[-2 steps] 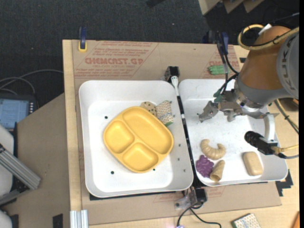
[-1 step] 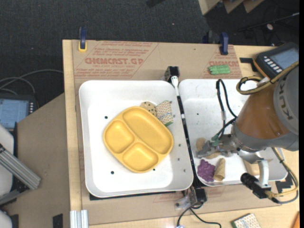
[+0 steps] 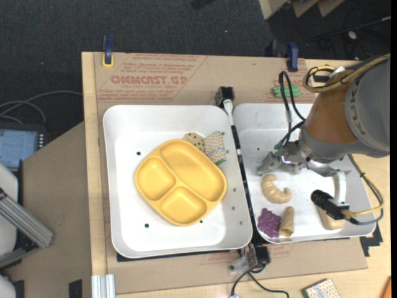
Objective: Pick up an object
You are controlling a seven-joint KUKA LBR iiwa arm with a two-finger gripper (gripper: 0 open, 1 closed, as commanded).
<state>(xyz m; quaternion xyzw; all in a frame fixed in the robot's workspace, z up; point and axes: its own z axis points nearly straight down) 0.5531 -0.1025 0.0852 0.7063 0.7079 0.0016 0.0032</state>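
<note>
Jaws poised low in right bin (image 3: 248, 129), just above croissant (image 3: 276, 189), open or closed unclear

The bench (image 3: 155, 79) is a flat brown board with red printed lettering along its far side. Two shallow white bins rest directly on it, side by side and touching: the left bin (image 3: 124, 216) and the right bin (image 3: 260, 120).

My arm (image 3: 372, 104): a broad grey rounded casing, with an orange band (image 3: 329, 120) above the wrist. Black cables (image 3: 286, 104) loop alongside the band. My gripper (image 3: 277, 161) is small, of silver-grey metal with dark fittings.
</note>
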